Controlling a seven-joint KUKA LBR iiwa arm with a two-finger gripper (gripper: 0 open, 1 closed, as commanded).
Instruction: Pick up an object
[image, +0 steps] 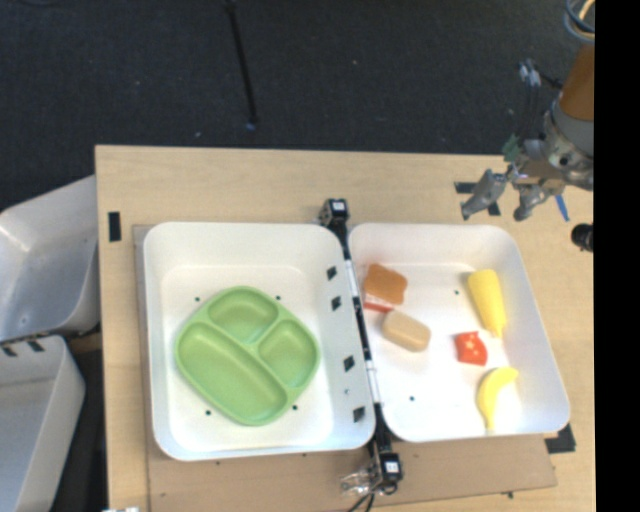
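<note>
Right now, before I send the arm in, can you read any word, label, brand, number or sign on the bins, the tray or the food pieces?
No readable text anywhere in the camera view.
Green divided tray: plain, no markings.
Food pieces in the right bin: plain, no labels.
Small black tabs along the bins' centre seam: too small to tell whether they carry print.
Black marks on the bench: look like tape, no lettering visible.

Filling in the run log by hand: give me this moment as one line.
stage: approach | gripper: open, above bench beyond right bin, holding nothing | right bin: corn, banana, tomato piece, two bread pieces | left bin: green tray
</note>
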